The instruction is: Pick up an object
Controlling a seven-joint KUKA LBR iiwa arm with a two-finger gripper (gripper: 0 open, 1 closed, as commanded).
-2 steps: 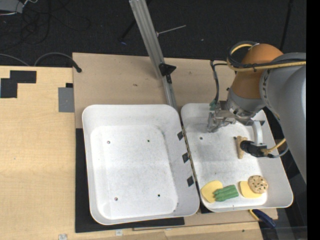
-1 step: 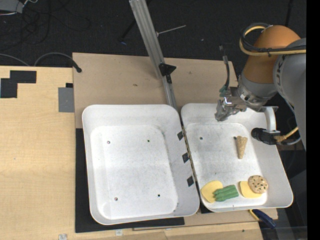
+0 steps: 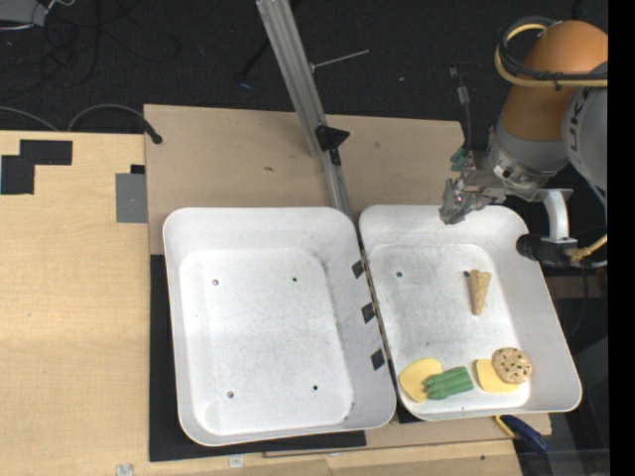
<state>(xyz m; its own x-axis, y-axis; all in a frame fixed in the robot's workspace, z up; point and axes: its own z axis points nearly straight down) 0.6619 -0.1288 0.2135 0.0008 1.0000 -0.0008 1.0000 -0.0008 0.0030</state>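
Hovering over the far rim of the right bin (image 3: 556, 365), the gripper (image 3: 454, 209) carries nothing visible. A cone (image 3: 479, 291), cookie (image 3: 511, 365) and green piece (image 3: 448, 383) lie inside.

Overall light: even and fairly bright over the bench (image 3: 238, 157); the floor behind it lies nearly black.
Brightest areas: the two white bins; the left bin (image 3: 260, 320) is close to washed out along its near rim.
Shading: a soft grey gradient fills the left bin's floor, darker towards its far left corner.
Shadows: faint and short; a thin dark one lies under the ice-cream cone (image 3: 479, 291) in the right bin (image 3: 437, 266).
Glare: a mild sheen on the arm's orange band (image 3: 556, 62), above the right bin.
Sharpness: moderate; the pincer (image 3: 456, 206) at the right bin's far rim reads soft, its detail hard to resolve.
Grain: fine noise in the dark background.
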